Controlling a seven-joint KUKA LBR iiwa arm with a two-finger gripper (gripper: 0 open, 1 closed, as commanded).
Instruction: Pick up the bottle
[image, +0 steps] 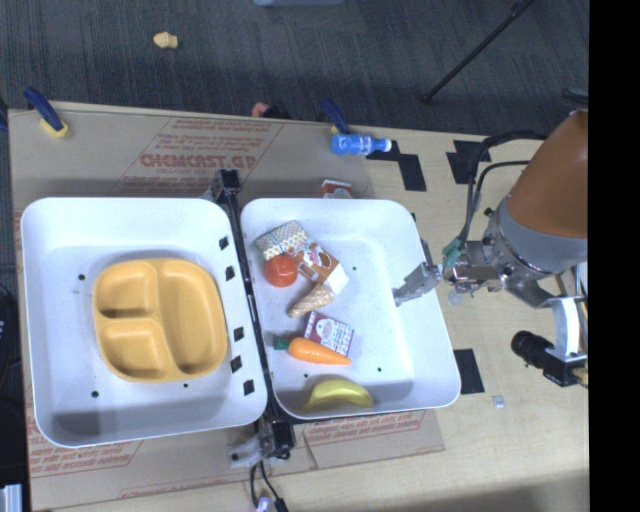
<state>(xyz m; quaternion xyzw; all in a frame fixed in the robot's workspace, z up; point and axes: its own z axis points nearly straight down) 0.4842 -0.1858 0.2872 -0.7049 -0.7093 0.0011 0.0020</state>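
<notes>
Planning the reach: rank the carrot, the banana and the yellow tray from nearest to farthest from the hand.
1. Carrot, right bin, left of the hand.
2. Banana, right bin's front edge; almost as near as the carrot.
3. Yellow tray, left bin, clearly farthest.

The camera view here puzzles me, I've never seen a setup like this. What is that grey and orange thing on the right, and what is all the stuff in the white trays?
You are looking down, at a slant, from one camera fixed above a workbench. The grey and orange shape is a robot arm reaching in from the right. Its grasping tip, the end effector, hovers over the right edge of the right bin and holds nothing that I can see. That bin contains toy food: a carrot, a banana, a small red item and some little packets. The left bin holds a yellow divided plate. A blue bottle lies on the bench behind the bins.
</notes>
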